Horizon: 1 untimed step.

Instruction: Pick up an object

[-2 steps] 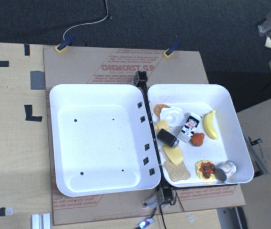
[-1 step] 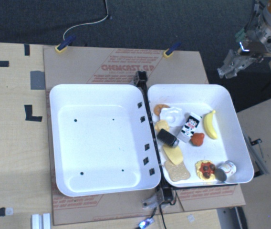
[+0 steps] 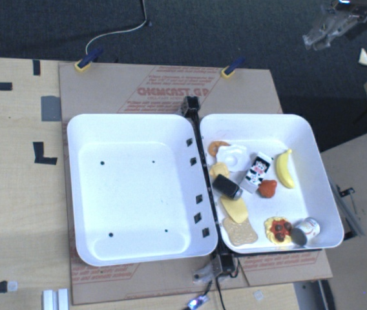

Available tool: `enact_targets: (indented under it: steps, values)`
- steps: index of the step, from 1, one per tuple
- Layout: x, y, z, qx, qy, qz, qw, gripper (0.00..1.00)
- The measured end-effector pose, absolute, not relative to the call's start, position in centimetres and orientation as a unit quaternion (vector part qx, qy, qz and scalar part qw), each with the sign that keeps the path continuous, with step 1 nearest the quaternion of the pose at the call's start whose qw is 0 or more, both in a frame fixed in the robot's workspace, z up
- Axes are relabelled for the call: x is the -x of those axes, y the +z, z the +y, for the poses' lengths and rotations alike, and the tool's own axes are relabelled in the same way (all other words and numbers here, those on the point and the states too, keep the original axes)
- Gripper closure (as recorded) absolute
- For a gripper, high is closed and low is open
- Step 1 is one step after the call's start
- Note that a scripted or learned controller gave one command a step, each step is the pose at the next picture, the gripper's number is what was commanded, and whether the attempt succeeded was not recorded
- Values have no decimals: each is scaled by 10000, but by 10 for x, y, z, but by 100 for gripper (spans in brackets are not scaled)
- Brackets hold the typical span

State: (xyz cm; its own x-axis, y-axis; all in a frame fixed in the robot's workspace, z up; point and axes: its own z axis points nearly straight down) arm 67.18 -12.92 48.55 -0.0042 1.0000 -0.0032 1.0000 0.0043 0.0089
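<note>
Claw: the claw point(image 3: 319, 36) hangs at the upper right, well apart from both bins and off the table; too blurred to tell how it is set, and nothing shows in its hold.
Targets: all lie in the right bin point(image 3: 313, 141) — banana point(image 3: 285, 168), carton point(image 3: 257, 172), black cylinder point(image 3: 227, 186), cracker point(image 3: 240, 232).
Crowding risk: the items by the divider touch — a descent there would likely nudge neighbours or close on two.
Safer pick: probably the banana, which lies more apart.
Left bin: the left bin point(image 3: 80, 173) offers nothing.
</note>
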Motion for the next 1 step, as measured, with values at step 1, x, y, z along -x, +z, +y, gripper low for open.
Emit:
enact_targets:
  steps: [1]
  values:
    - [-669,537,-152,-7073,5,7069,25,100]
